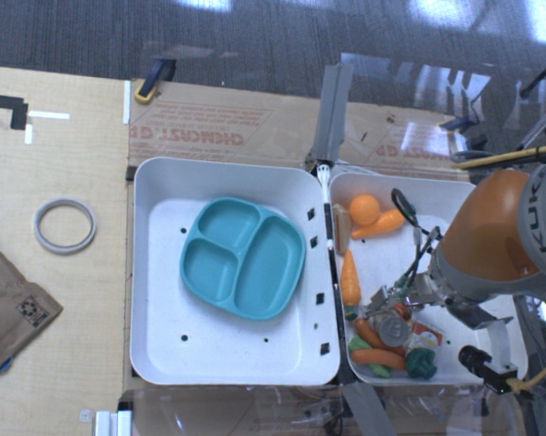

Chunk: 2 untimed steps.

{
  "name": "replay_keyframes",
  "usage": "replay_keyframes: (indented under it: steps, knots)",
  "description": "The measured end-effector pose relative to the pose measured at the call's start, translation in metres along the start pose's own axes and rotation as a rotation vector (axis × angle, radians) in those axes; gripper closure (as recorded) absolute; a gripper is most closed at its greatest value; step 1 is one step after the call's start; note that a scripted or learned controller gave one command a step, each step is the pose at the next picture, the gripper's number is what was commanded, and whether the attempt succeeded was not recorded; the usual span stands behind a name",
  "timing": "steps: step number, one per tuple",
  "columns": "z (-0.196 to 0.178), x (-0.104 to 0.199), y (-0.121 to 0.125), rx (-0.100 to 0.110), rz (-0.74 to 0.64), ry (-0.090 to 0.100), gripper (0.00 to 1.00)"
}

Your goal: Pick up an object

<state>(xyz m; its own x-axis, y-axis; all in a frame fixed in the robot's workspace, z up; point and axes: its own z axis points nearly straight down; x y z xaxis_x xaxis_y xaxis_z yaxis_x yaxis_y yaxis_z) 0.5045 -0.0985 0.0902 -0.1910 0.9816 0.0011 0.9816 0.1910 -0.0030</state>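
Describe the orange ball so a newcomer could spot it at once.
Start at the right white bin, the one the arm reaches into. In its far left corner lies the orange ball, touching a carrot. It is the only round orange item; the others are long and tapered.

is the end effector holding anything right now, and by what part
Cannot be told. The end effector is down among the toy vegetables in the right bin, near a carrot, but the clutter hides any hold.

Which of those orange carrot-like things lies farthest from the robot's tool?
The carrot at the right bin's far end, beside the round orange. The others lie nearer the tool.
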Motion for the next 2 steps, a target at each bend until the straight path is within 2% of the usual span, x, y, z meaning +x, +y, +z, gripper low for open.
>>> replay_keyframes:
  steps: [1, 2]
  knots:
    - [-0.009, -0.001, 0.001, -0.001, 0.004, 0.000, 1.00]
    - [-0.099, 0.065, 0.079, 0.002, 0.031, -0.001, 1.00]
